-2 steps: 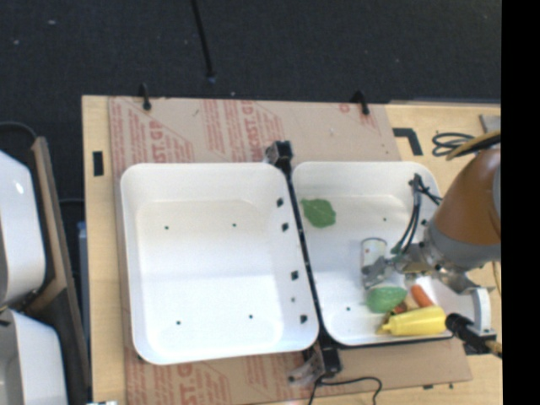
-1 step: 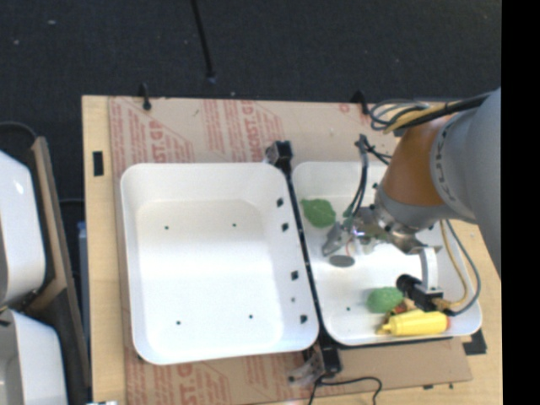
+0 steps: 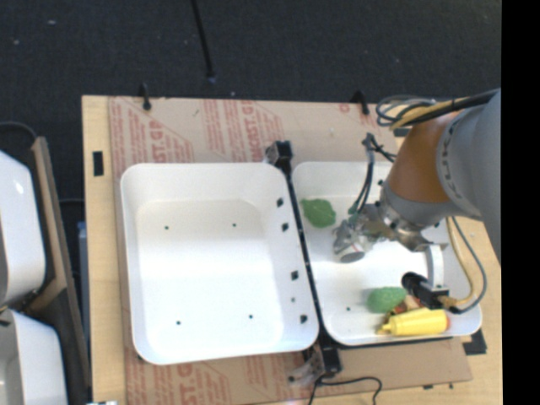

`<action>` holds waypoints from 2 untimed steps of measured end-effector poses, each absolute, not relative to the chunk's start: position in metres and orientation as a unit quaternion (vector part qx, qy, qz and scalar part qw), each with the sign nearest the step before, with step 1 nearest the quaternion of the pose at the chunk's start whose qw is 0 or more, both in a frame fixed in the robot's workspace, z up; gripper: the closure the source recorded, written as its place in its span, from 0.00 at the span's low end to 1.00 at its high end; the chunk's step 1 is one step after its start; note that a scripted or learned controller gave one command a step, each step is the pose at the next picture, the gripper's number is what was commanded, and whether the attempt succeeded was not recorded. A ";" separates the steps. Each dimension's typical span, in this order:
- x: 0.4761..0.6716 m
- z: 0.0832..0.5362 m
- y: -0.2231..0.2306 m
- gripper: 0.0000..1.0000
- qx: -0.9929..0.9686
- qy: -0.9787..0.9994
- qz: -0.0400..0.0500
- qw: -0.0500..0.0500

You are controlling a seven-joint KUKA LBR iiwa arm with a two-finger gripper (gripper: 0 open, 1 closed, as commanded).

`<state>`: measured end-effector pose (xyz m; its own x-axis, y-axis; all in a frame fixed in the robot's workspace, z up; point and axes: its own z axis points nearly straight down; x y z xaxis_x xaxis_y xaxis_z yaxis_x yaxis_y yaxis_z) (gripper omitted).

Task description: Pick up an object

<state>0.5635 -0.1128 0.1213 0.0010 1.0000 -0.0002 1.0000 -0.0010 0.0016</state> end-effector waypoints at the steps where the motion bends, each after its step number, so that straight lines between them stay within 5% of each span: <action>1: 0.563 0.121 -0.113 0.00 0.707 0.707 0.000 0.000; 2: 0.611 0.100 -0.098 0.00 0.707 0.708 0.000 0.000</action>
